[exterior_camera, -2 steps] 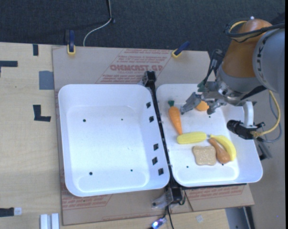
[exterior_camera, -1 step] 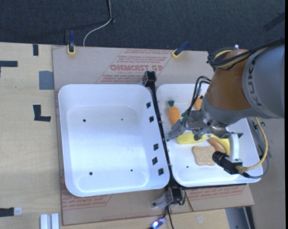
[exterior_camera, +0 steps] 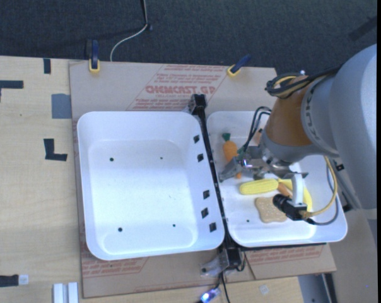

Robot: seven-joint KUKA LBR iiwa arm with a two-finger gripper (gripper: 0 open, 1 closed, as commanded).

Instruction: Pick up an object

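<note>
You have the arm [exterior_camera: 304, 115] reaching in from the right over the right bin [exterior_camera: 329, 232], orange band above the wrist, wrist low over the bin's middle. The gripper [exterior_camera: 231, 168] sits at the bin's left side, close to the divider between the two bins. Its metal fingers [exterior_camera: 227, 170] point left and slightly toward the near edge. You cannot tell from this angle whether the jaws are open or closed; nothing is visibly between them.

Objects in the right bin:
- Toy carrot [exterior_camera: 229, 148]: orange body, green top at its far end. Long axis runs roughly far-to-near, tip pointing toward the near side. It lies just beyond the fingers on the far side; contact cannot be judged.
- Corn cob [exterior_camera: 258, 186]: yellow, long axis left-to-right with the right end tilted slightly toward the far side. It lies just right of and nearer than the fingers, partly under the wrist.
- Yellow piece [exterior_camera: 307, 199], partly hidden behind the black fitting and cable; shape unclear.
- Toast slice [exterior_camera: 269, 209]: tan, flat on the bin floor, nearer than the corn and just beside it.

The left bin [exterior_camera: 89, 169] lies beside it, with the two rims touching along the divider. Both bins rest on a cardboard sheet [exterior_camera: 171, 87] clamped at the far edge.
</note>
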